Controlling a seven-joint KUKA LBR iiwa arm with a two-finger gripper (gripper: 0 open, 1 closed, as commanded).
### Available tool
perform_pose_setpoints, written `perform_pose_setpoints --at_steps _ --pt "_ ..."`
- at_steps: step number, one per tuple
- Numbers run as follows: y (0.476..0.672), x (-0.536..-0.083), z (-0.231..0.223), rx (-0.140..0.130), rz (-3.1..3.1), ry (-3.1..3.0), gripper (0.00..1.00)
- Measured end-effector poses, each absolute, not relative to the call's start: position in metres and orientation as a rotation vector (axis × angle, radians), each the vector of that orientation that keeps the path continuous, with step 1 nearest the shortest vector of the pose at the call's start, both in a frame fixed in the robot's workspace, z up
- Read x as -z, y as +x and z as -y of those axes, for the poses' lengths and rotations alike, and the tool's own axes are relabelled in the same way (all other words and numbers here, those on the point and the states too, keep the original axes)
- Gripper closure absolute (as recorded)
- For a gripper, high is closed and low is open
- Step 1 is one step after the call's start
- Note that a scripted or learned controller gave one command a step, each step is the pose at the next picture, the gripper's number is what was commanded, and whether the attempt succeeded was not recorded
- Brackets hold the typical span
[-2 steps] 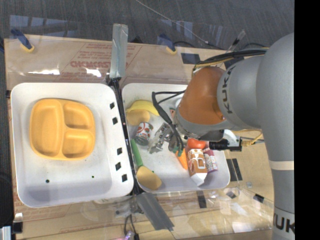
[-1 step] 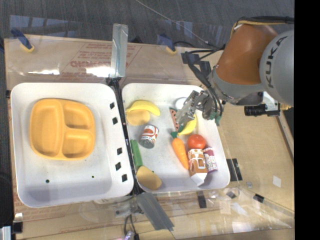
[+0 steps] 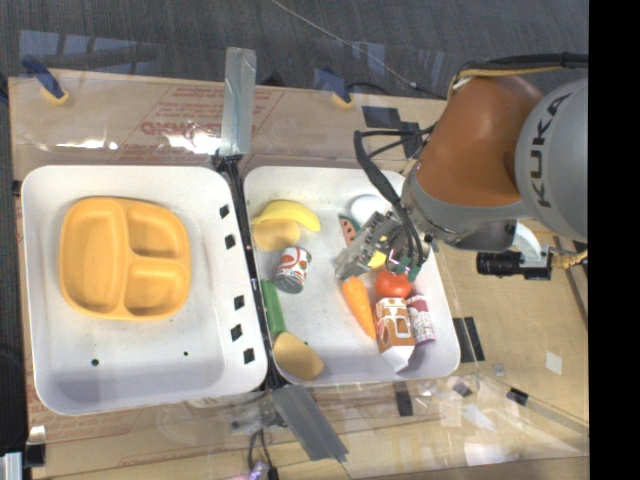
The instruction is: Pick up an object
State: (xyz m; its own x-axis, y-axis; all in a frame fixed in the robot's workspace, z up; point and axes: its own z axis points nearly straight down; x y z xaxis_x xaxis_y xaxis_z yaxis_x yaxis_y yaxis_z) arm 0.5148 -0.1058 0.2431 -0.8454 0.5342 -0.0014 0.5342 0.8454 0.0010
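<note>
Two white bins sit side by side on the bench. The left bin (image 3: 120, 378) holds one thing: a yellow divided tray (image 3: 125, 258) with three compartments, lying toward the bin's far left part.

The right bin (image 3: 310, 180) is the crowded one. I count one banana (image 3: 288, 213) near the far left corner, with a tan bread-like piece (image 3: 273, 234) just below it and touching it. One small red-and-white can (image 3: 291, 269) lies tipped on its side beside that. One green stick-shaped item (image 3: 273, 306) runs along the left wall, and a tan rounded piece (image 3: 298, 356) rests in the near left corner. One carrot (image 3: 358, 304) lies in the middle, tilted, and right of it are one tomato (image 3: 393, 284) and one orange carton (image 3: 395, 324), with a pinkish packet (image 3: 423, 321) against the carton's right side (two packages there, as best I can make out).

The arm (image 3: 500, 148) comes in from the right, its orange band over the bin's far right corner. The gripper (image 3: 375, 248) hangs low over the bin, just above the carrot's top end and beside the tomato. Whether its fingers are apart or together I cannot tell; wires and small objects clutter that spot.
</note>
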Motion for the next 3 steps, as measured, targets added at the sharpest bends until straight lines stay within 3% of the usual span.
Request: perform_pose_setpoints --at_steps 1,2,3 --pt "0.493 -0.263 0.094 0.0 -2.928 1.138 1.0" --pt "0.52 -0.3 0.043 0.0 -2.807 1.407 1.0" --pt "0.541 -0.222 0.108 0.001 -3.106 0.485 1.0"
